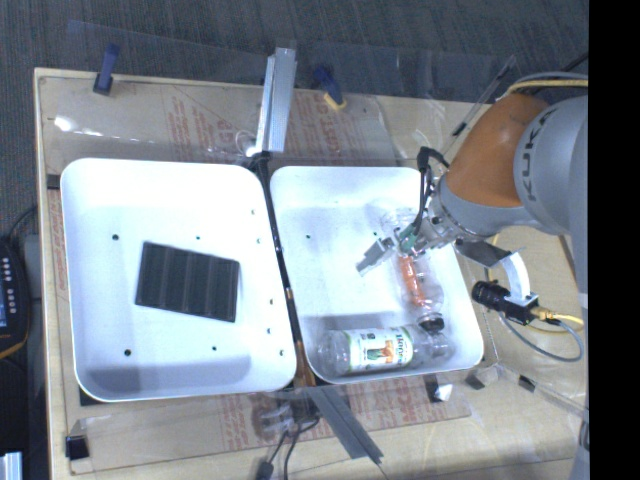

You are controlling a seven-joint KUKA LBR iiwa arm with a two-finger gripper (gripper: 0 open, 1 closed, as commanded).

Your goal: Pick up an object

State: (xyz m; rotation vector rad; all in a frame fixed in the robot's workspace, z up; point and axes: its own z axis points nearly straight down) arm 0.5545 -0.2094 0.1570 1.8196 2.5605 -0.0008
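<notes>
My gripper hangs low inside the right bin, near its right wall. It is at the upper end of a small clear bottle with orange contents and a black cap, which lies along that wall. Whether anything sits in the gripper cannot be made out. A larger clear bottle with a green and orange label lies on its side along the bin's near wall. A flat black ribbed pad lies in the middle of the left bin.
The two bins touch along a dark seam. A metal bar stands behind them, with blue clamps on the bench's back edge. The arm's grey and orange body hangs over the right bin's right edge.
</notes>
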